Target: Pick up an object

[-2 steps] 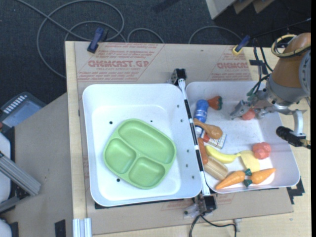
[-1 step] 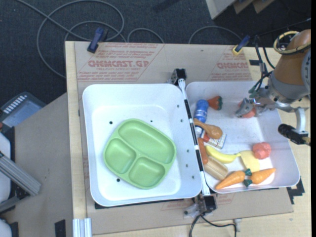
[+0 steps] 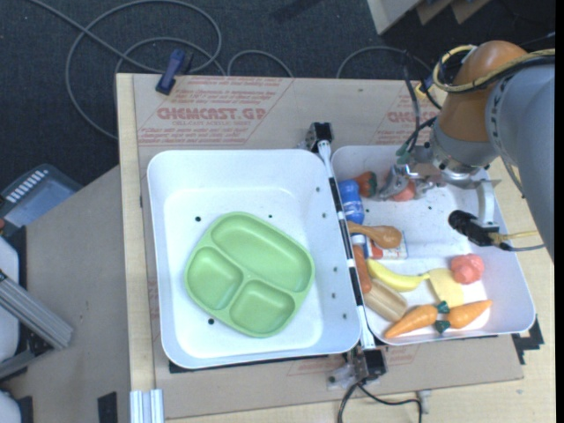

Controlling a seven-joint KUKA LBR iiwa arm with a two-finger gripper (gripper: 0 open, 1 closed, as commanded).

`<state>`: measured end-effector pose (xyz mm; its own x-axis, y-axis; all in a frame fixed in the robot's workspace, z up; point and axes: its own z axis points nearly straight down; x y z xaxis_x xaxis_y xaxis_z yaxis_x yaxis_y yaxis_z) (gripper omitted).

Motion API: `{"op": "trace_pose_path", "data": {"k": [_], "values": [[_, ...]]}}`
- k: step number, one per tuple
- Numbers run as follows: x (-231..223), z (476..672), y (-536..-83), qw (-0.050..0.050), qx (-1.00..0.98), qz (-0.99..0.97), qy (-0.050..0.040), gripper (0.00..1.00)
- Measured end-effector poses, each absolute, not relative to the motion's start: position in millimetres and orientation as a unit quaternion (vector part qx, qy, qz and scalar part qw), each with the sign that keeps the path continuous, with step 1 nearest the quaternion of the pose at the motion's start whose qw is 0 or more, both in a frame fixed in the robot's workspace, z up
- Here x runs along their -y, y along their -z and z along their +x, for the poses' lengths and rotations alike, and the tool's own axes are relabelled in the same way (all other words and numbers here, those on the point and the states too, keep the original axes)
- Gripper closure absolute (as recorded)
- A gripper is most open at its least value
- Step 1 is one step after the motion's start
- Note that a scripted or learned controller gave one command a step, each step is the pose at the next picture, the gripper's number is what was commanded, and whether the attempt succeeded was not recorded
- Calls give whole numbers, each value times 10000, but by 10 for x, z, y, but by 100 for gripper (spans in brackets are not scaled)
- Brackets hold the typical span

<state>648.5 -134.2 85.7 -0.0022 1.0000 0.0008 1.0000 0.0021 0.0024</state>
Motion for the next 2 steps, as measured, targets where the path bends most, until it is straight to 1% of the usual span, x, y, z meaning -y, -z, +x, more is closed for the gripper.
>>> {"op": "trace_pose_path", "data": {"k": [1, 2], "values": [[710, 6102, -1863, 11, -7078, 7064, -15, 100], [216, 5669, -2473, 1, -7076, 7066, -6, 100]]}}
